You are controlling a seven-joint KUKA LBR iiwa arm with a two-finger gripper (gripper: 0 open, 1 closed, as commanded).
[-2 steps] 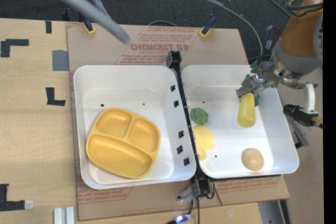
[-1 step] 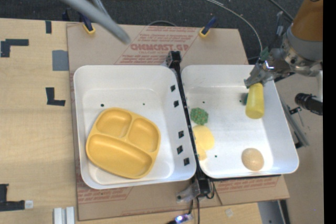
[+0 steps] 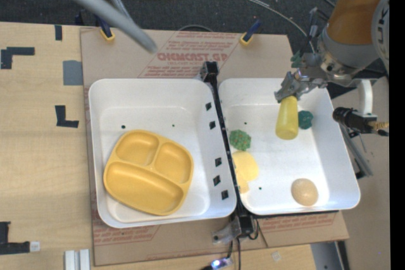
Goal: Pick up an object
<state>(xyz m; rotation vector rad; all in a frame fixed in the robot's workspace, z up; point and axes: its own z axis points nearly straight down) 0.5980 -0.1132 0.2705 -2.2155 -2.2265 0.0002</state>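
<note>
Our gripper (image 3: 288, 95) over right bin (image 3: 329, 196), fingers clamping top of yellow cylinder (image 3: 286, 118), teal obj (image 3: 305, 119) beside.

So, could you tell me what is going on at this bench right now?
The arm reaches in over the right bin, its claw at the top of a yellow cylinder beside a small teal piece. A green lump, a pale yellow item and a tan egg lie there too. The left bin holds a yellow divided tray.

Single fixed camera above bench (image 3: 38, 136), angled down, both white bins (image 3: 101, 98) in frame, arm (image 3: 354, 16) entering right
</note>
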